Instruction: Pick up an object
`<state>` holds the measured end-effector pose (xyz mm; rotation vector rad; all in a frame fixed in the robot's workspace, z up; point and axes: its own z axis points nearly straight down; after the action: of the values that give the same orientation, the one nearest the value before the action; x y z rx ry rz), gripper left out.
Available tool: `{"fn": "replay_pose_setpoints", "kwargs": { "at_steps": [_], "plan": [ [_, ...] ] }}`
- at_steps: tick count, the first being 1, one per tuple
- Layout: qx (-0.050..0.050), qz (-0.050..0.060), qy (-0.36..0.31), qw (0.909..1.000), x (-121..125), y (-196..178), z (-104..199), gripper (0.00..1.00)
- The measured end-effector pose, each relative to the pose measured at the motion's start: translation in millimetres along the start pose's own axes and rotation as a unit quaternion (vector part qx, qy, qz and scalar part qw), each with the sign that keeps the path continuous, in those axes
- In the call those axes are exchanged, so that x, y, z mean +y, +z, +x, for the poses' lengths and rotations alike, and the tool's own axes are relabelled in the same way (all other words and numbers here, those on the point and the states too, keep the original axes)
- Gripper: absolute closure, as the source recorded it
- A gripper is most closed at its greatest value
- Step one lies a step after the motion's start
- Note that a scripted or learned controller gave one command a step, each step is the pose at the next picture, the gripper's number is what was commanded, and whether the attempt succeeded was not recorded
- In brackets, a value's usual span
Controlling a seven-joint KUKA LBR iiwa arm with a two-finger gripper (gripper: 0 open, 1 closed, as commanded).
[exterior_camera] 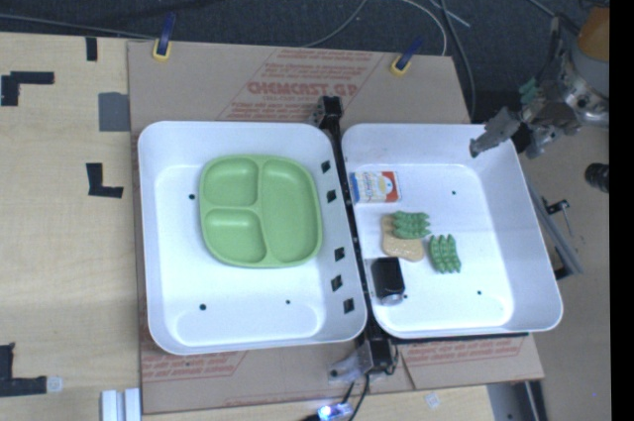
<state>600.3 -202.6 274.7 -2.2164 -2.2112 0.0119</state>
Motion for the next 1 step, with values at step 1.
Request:
{"fn": "replay_pose_setpoints", "kwargs": {
  "at_steps": [1],
  "plan": [
    [-0.001, -0.006, -0.002, 1.0, 2.0, -7.5, 0.7, 0.0]
  ]
}}
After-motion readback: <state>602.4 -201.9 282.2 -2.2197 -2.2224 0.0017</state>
